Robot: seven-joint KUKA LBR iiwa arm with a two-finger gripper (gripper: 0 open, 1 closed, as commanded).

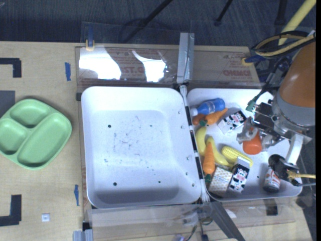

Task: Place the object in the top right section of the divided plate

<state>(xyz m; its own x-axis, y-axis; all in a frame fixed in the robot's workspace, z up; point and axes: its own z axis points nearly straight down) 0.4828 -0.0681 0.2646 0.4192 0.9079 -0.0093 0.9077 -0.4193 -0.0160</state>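
Over the right bin (288, 197), camera view: the gripper (249, 134) sits low among the clutter, with an orange rounded object (253, 145) directly under its tip. Whether it is closed on that object or open I cannot tell (the wrist body hides the contact). Right bin contents: blue bottle (211, 106), carrot (215, 117), cow-patterned carton (233, 120), banana (200, 139), corn cob (230, 154), a second patterned carton (239, 176), small dark-capped jar (273, 177). Left bin (135, 144) shows only its scuffed white floor. Green divided plate (32, 133) lies on the bench (40, 195), well left of both bins, its sections bare.
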